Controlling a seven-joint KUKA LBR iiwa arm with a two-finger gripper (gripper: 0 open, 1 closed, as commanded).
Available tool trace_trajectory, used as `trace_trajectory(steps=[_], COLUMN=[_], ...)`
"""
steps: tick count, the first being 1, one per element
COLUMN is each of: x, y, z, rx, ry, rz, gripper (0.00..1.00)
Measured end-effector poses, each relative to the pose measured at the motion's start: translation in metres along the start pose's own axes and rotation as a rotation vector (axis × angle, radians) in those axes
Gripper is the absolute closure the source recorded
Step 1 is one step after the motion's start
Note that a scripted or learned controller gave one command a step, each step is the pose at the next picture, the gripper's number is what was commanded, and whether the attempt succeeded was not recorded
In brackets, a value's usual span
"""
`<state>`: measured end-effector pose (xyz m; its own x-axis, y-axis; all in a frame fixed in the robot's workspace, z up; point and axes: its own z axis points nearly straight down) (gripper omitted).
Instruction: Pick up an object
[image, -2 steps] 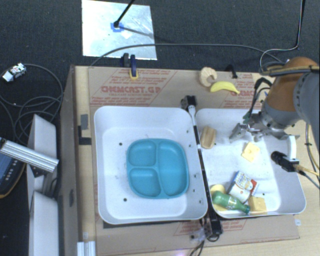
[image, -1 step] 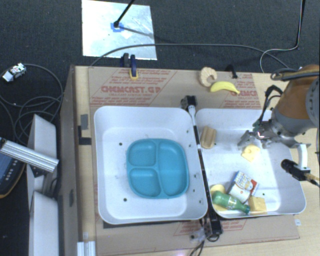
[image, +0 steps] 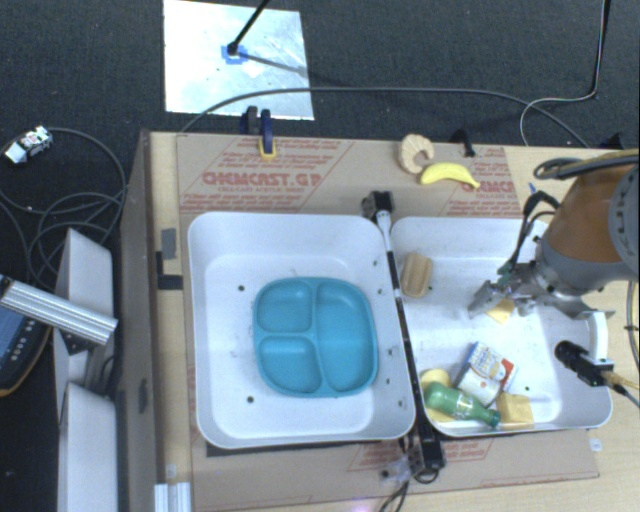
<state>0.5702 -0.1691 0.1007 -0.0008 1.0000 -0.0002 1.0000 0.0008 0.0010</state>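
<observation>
In the camera view, the arm (image: 590, 225) comes in from the right and its gripper (image: 497, 300) is low over the right bin (image: 440, 240), in the upper middle part of it. A small yellow piece (image: 500, 313) lies just under the gripper, touching or almost touching the fingertips. Whether the fingers are spread or pressed together, I cannot tell, because they look as one grey shape from this angle, and I cannot tell if the yellow piece is between them or only below them. In the same bin, a tan block (image: 415, 273) lies near the left wall, well apart from the gripper. At the front of this bin four things lie close together: a small carton (image: 487, 371) with red and white print, a green bottle (image: 460, 403) on its side just below the carton, a round yellow thing (image: 434, 380) touching the bottle at its left end, and a pale yellow wedge (image: 516, 408) at the right of the bottle. So the right bin holds six things. The left bin (image: 215, 330) holds one thing, a blue plate (image: 314, 335) with three compartments, flat in the middle. Behind the bins, on the cardboard (image: 300, 175), lie one banana (image: 447, 175) and one pale ring-shaped piece (image: 415, 152), just beside each other.
</observation>
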Motion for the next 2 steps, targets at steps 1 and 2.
trace_trajectory(steps=[1,2], x=[-0.038,-0.017], y=[0.029,0.067], z=[0.016,-0.015], rx=[-0.001,-0.003], ry=[-0.001,-0.001], rz=[0.0,-0.004], gripper=[0.0,0.0])
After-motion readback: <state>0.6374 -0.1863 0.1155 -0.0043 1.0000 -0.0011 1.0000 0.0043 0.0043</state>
